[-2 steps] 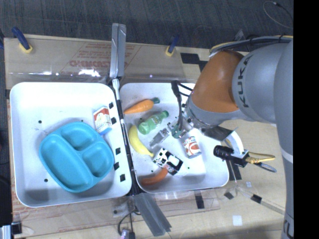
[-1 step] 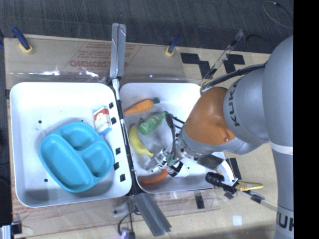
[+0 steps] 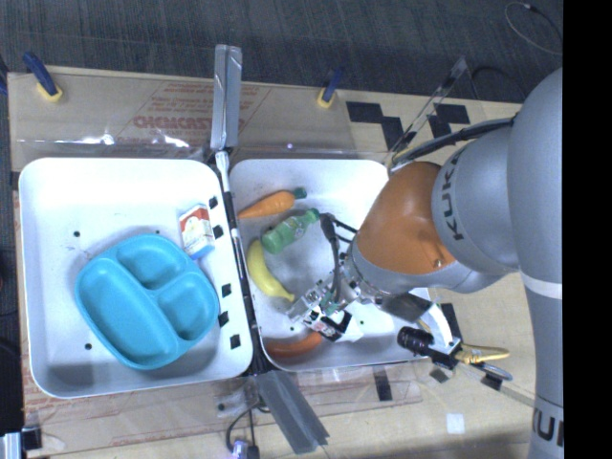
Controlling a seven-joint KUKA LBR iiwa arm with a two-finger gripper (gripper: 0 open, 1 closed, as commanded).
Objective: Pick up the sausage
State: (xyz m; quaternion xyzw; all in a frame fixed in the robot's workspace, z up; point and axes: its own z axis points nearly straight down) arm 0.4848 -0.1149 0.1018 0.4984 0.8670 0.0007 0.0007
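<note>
The sausage (image 3: pixel 293 345), reddish brown and curved, lies against the front wall of the right bin (image 3: pixel 368 175). My gripper (image 3: pixel 322 316) hangs low in that bin, directly over the sausage's right end and very close to it. The gripper body hides part of the sausage. I cannot make out whether anything is held. The arm's orange band (image 3: pixel 406 226) covers the right half of the bin.
In the right bin lie a yellow banana (image 3: pixel 265 272), a green bottle (image 3: pixel 289 230) and an orange carrot (image 3: pixel 269 204), all left of and behind the gripper. The left bin (image 3: pixel 48 256) holds a blue divided plate (image 3: pixel 143 299) and a small red-and-white carton (image 3: pixel 196 229).
</note>
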